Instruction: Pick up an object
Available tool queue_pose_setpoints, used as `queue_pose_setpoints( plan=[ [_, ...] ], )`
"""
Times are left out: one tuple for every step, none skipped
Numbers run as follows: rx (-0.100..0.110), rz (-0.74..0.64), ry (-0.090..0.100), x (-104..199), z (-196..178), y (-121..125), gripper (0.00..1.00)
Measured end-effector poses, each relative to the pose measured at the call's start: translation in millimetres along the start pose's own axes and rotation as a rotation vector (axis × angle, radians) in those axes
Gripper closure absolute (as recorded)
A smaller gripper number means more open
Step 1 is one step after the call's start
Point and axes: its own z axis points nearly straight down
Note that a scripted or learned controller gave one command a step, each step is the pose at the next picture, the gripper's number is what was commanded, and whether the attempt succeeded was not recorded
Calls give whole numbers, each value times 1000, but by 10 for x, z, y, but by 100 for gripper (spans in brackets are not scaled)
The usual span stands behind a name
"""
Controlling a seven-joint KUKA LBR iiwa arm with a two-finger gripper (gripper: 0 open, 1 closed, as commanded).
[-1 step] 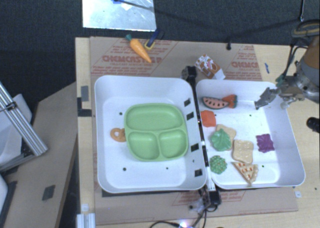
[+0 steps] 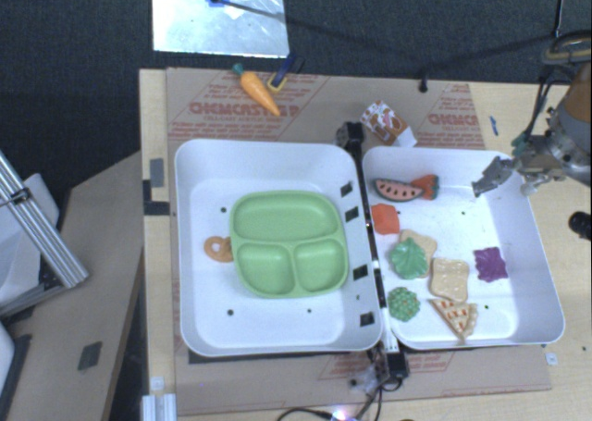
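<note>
The end effector [image 2: 499, 174] hangs over the upper right corner of the right bin [image 2: 541, 266], clear of the toy food; whether it is apart or together I cannot tell. This looks like the approach step, nothing grasped. The nearest candidates are the watermelon slice [image 2: 405, 189] to its left and the purple piece [image 2: 490, 264] below. Next it needs to settle over one item and descend.
</note>
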Motion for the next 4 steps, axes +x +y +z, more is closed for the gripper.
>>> queue_pose_setpoints(
  plan=[
    [4, -2, 1, 93, 574, 14, 0],
    [4, -2, 1, 190, 1080, -34, 0],
    [3, 0, 1, 196, 1351, -32, 0],
    [-3, -1, -1, 190, 1224, -15, 100]
  ],
)
